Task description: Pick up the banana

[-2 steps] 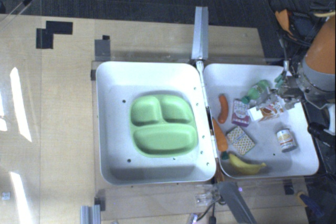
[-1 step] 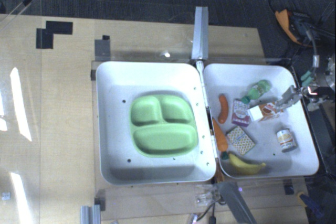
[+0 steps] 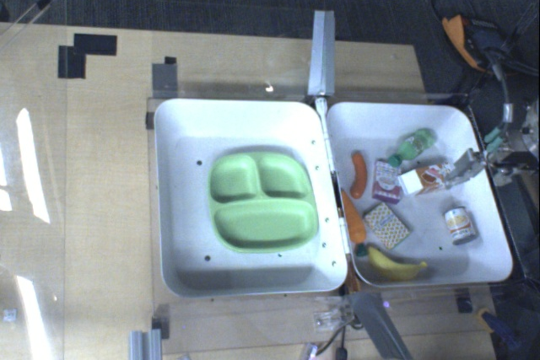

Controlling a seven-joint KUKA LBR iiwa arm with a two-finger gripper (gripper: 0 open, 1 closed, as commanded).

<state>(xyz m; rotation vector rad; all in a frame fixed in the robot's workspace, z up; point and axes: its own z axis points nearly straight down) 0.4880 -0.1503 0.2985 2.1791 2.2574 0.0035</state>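
Banana (image 3: 395, 263) lay at right bin's (image 3: 498, 265) near edge, well apart from hand (image 3: 469, 165) at far right; hand's spread impossible to tell.

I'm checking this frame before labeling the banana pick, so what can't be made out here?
- Gripper, camera view: small and blurred, finger state unreadable.
- Arm: cut off by the right edge.
- Can and packets: labels too small to read.
- Banana: tip near bin wall, contact unclear.
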